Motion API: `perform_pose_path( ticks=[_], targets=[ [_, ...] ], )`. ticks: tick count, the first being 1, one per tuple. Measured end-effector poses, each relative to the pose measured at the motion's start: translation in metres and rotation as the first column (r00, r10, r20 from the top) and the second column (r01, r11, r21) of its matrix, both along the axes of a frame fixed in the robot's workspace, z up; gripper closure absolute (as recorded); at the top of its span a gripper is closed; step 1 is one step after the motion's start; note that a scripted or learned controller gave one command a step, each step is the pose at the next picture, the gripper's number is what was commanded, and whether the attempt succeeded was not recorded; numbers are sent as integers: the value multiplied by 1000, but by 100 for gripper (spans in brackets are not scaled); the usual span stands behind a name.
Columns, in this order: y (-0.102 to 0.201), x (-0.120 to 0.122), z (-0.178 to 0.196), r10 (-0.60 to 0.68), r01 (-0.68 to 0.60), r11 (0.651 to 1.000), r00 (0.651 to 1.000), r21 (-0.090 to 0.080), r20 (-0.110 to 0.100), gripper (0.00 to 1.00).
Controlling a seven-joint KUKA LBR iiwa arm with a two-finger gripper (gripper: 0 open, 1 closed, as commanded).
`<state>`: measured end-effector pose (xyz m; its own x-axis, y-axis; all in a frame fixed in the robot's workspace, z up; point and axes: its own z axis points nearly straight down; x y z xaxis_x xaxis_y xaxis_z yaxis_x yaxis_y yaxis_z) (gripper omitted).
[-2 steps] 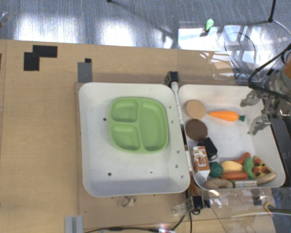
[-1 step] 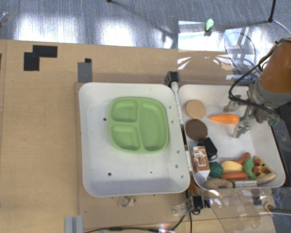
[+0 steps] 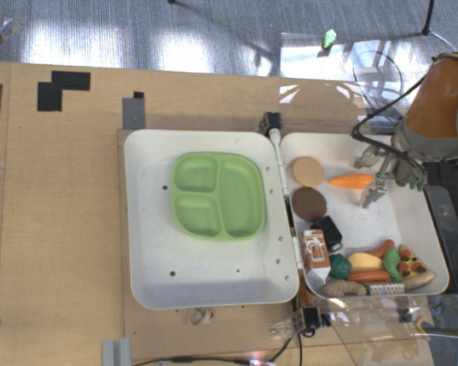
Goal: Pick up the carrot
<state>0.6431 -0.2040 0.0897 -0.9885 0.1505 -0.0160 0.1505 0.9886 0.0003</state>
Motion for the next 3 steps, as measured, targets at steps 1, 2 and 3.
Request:
perform_pose_path(
  ticks=[1, 2, 3],
  targets=[
    [0, 5, 0, -296, 296, 955, 955, 4, -1, 0],
    [14, 16, -1, -593, 593, 805, 805, 0, -14, 0],
    [9, 2, -3, -749, 749, 663, 663, 7, -9, 0]
  ],
)
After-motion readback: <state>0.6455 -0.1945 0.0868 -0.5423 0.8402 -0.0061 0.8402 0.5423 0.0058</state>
